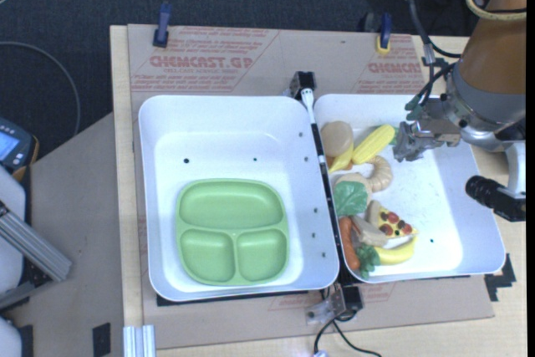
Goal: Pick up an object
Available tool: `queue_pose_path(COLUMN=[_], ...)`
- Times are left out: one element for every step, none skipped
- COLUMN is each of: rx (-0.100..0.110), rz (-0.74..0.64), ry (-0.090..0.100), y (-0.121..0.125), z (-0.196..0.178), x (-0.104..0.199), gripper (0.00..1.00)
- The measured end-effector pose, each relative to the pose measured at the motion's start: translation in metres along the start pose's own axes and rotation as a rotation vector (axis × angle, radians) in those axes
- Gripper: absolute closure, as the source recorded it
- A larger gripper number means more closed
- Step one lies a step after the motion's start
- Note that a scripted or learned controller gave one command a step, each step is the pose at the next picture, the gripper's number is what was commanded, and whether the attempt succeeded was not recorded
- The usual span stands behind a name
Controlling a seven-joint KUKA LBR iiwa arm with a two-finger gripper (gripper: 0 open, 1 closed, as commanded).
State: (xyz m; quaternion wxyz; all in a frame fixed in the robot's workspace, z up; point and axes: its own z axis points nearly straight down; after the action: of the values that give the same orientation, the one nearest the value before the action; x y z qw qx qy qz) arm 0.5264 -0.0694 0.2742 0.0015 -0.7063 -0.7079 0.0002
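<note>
The right white bin [456,217] holds a heap of toy food along its left side: a yellow corn cob [373,144], a tan bread roll [337,138], a beige croissant [380,172], a green lettuce leaf [351,198], a pizza slice [389,221], a banana [394,253] and an orange carrot [349,241]. My gripper [411,145] hangs over the bin's upper middle, just right of the corn cob's tip. Nothing shows between its fingers.
The left white bin [159,146] contains a green three-compartment plate [232,231]. Blue clamps [162,23] pin the cardboard sheet at the back. A black clip [303,84] sits between the bins. The arm's orange band [500,38] fills the upper right.
</note>
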Motion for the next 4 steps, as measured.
queue_pose_path(rx=[-0.016, -0.013, -0.017, -0.009], rz=[-0.011, -0.004, -0.006, -0.005], ry=[0.001, 0.000, 0.003, 0.002], y=[0.031, 0.088, 0.107, 0.128], z=[-0.087, -0.135, -0.231, -0.263], x=[0.105, 0.162, 0.227, 0.299], gripper=[1.00, 1.00, 1.00, 1.00])
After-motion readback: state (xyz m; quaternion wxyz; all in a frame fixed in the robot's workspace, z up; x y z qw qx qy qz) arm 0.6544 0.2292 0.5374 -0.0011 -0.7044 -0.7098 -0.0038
